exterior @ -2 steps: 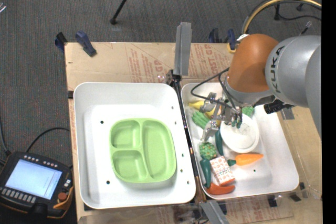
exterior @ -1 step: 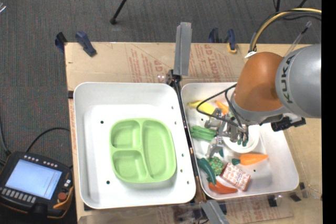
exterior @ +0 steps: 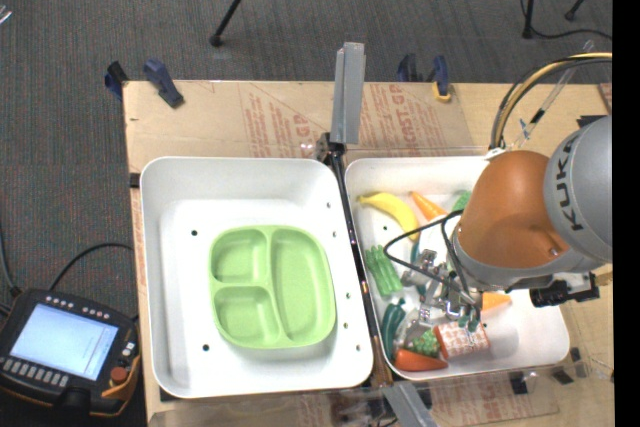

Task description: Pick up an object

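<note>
Right now the arm (exterior: 520,215) is down over the right bin (exterior: 545,340) — gripper (exterior: 445,310) sits low among the toy food near the bin's front-left corner. Looks like the reach/grasp step of the pick, not the lift yet.

Candidates all lie in the right bin: banana (exterior: 392,208) at the back left, a carrot (exterior: 425,205) just beside it, a green bean pod (exterior: 382,267) along the left wall, a dark green veg (exterior: 393,320) nearer the front, a red pepper (exterior: 420,361) at the front edge, and a small red-and-white carton (exterior: 463,341) just beside the gripper. Left bin (exterior: 170,205) carries only a green 3-compartment plate (exterior: 272,287) — not touched.

Gripper state: can't tell — tips are lost in cables and clutter, and nothing is clearly seen held.

Next move, imo: settle on 1 item (carton or the green bit right under the tool seems likeliest), close square on it w/o snagging neighbours, then rise straight up. Things are packed tight there, so a pinch may catch 2 items or slip off.
</note>
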Motion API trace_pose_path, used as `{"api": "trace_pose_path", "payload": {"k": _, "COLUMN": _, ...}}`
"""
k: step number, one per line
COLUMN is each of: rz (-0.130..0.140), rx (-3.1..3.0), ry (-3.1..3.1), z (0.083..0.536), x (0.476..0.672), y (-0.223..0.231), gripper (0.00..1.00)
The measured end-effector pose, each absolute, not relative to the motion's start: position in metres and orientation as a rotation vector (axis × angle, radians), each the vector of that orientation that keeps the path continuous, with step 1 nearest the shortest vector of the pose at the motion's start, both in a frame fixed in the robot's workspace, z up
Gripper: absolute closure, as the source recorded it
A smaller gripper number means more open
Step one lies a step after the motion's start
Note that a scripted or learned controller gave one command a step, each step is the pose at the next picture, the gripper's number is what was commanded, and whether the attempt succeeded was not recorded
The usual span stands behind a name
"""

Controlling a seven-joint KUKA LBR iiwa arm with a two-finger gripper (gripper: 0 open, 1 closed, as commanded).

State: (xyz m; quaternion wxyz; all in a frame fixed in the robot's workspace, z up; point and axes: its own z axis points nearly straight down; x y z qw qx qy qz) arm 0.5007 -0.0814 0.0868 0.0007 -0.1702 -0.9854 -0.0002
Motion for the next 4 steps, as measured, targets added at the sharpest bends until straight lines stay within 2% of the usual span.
{"api": "trace_pose_path", "payload": {"k": 1, "rz": -0.001, "rx": -0.349, "ry": -3.125, "z": 0.088, "x": 0.605, "y": -0.091, "gripper": 0.00}}
{"api": "trace_pose_path", "payload": {"k": 2, "rz": -0.001, "rx": -0.433, "ry": -3.110, "z": 0.087, "x": 0.549, "y": -0.115, "gripper": 0.00}}
{"api": "trace_pose_path", "payload": {"k": 3, "rz": -0.003, "rx": -0.557, "ry": -3.093, "z": 0.088, "x": 0.596, "y": -0.089, "gripper": 0.00}}
{"api": "trace_pose_path", "payload": {"k": 4, "rz": -0.001, "rx": -0.538, "ry": -3.098, "z": 0.088, "x": 0.600, "y": -0.082, "gripper": 0.00}}
